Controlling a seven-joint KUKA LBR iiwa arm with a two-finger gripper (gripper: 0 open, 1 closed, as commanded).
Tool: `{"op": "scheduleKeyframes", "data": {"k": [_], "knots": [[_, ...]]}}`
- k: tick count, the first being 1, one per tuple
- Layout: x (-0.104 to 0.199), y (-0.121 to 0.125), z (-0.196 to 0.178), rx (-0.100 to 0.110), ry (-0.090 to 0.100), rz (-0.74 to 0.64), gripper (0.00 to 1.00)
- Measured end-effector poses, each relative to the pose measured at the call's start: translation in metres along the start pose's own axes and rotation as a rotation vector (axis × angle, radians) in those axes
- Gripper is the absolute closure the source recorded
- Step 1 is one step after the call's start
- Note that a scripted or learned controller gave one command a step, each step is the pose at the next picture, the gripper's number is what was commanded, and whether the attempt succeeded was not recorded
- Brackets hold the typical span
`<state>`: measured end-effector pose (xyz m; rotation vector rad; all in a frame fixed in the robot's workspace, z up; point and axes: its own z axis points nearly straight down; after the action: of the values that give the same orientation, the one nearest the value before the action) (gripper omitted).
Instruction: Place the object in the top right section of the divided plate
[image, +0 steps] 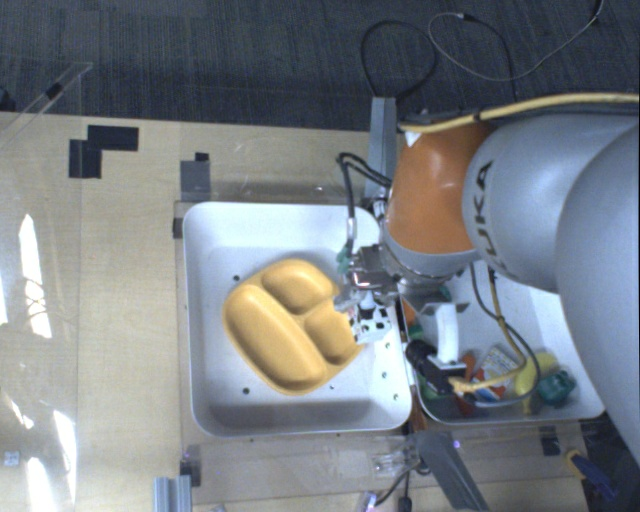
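A yellow divided plate (283, 325) lies in the left white bin (215, 400). It has one large section on the left and two smaller ones at the top and right, and all three look bare. The grey arm with its orange band (435, 195) reaches in from the right. My gripper (363, 310) hangs over the plate's right rim, next to the small right section. The wrist hides its tips, and I see no object clearly held there.
The right bin (560, 320) is mostly covered by the arm. At its near edge lie several small items, among them a yellow banana-like piece (528, 372), a green thing (556, 388) and a white block (445, 330). Black cables loop behind the bins.
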<state>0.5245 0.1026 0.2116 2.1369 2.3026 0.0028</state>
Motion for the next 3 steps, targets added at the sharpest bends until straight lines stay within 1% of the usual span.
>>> {"op": "scheduleKeyframes", "data": {"k": [1,2,3], "knots": [[-0.045,0.045,0.003,-0.003,-0.001,-0.23,1.0],[-0.003,0.042,0.005,-0.002,0.0,-0.164,1.0],[0.0,0.019,-0.025,-0.002,0.0,-0.116,1.0]]}}
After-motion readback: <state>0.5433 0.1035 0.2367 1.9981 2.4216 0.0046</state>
